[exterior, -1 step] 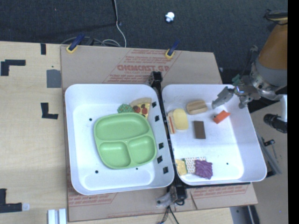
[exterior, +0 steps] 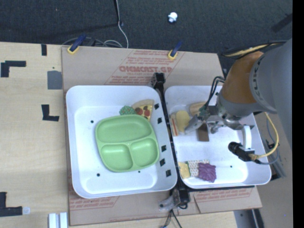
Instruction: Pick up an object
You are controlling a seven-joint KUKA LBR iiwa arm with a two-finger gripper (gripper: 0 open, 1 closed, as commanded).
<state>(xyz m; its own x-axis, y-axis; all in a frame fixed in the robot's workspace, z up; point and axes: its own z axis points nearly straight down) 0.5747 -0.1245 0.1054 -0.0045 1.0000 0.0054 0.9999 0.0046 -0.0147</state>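
My gripper point(exterior: 202, 126) hangs low over the upper middle of the right bin point(exterior: 260, 175), below the grey arm with its orange band. A small brown block point(exterior: 203, 135) lies right under it, and I cannot see whether the gripper touches it. A yellow toy food piece point(exterior: 181, 118) sits just to its left. Behind it lies a tan bread-like piece point(exterior: 196, 108). Near the bin's front lie a purple grape bunch point(exterior: 207, 171), a checkered cracker point(exterior: 194, 166) and a small yellow piece point(exterior: 184, 171).
The left bin point(exterior: 80, 127) holds a green divided plate point(exterior: 127, 143), with a pizza slice point(exterior: 144, 109) and a green broccoli piece point(exterior: 127, 110) behind it. A black divider point(exterior: 164, 127) runs between the bins. A cable and black fitting point(exterior: 242, 151) hang at the arm's wrist.
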